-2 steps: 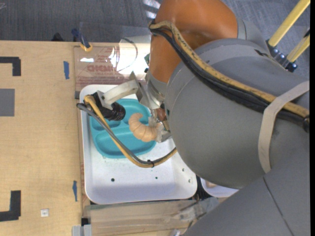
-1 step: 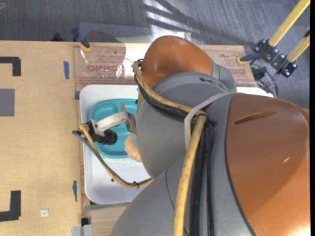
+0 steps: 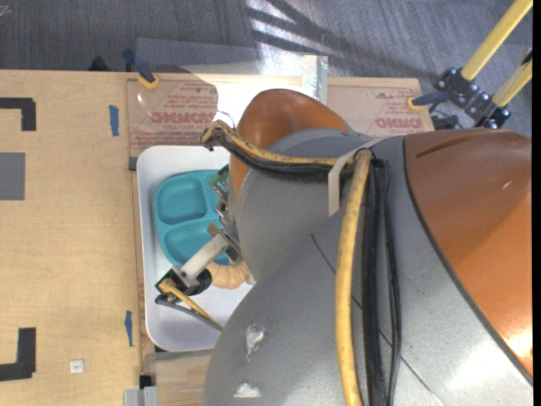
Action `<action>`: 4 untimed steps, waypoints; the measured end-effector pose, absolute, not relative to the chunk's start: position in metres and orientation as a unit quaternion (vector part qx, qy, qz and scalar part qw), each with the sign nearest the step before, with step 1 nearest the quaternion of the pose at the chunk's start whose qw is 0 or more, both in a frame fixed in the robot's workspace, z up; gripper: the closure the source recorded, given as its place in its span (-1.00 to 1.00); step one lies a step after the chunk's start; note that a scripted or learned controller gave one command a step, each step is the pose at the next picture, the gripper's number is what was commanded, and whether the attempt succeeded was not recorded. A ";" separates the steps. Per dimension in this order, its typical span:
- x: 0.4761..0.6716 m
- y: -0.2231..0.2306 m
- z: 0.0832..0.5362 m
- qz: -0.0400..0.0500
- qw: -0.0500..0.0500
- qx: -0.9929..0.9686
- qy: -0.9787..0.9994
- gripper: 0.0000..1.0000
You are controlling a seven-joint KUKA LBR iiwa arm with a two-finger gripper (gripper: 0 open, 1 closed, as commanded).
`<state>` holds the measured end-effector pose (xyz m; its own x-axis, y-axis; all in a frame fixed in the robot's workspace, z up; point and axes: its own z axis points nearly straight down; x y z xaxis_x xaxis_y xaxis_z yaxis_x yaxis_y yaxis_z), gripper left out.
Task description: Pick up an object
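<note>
While half-hidden, teal tray seemingly along bin.

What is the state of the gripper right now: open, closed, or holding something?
Gripper: it cannot be told. The grey arm covers most of it, over the white bin by the teal tray.

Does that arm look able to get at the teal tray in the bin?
Probably yes. The arm hangs over the bin, right beside the teal tray, and nothing lies on the tray's visible part. The arm hides the rest, so I can't be sure.
</note>
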<state>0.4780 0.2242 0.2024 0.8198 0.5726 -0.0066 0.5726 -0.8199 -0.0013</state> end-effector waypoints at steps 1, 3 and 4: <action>0.479 0.208 0.259 -0.001 -0.001 0.802 0.597 1.00; 0.478 0.225 0.203 -0.002 0.000 0.974 0.227 1.00; 0.478 0.216 0.103 -0.003 0.001 0.995 0.102 1.00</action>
<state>0.4775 0.2155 0.1032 0.9791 0.2034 -0.0059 0.2034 -0.9791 0.0009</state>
